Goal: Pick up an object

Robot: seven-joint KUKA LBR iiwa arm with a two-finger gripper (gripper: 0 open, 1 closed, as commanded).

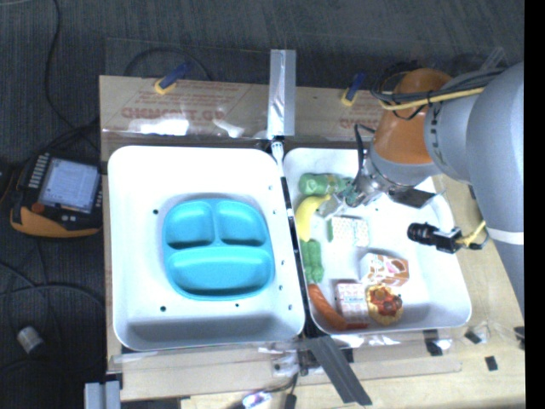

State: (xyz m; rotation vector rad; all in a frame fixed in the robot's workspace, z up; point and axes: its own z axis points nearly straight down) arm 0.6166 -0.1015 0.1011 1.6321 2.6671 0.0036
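Note:
My gripper (352, 193) hangs low over the upper left part of the right bin (443, 267). It sits just right of a green leafy item (318, 183) and above a yellow banana (306, 215). A small white patterned box (349, 230) lies right below it. Whether anything is held is hidden by the wrist. Further down the bin lie a green vegetable (313, 259), an orange carrot (327, 308), a pink-and-white packet (351, 296), a red-printed box (387, 268) and a red and yellow fruit piece (385, 303).
The left bin (136, 186) holds a blue divided plate (219, 247). The grey arm with its orange band (409, 130) covers the right bin's far right corner. A black fitting (433, 235) juts over the bin's right side. A device (60, 190) lies off the bench, left.

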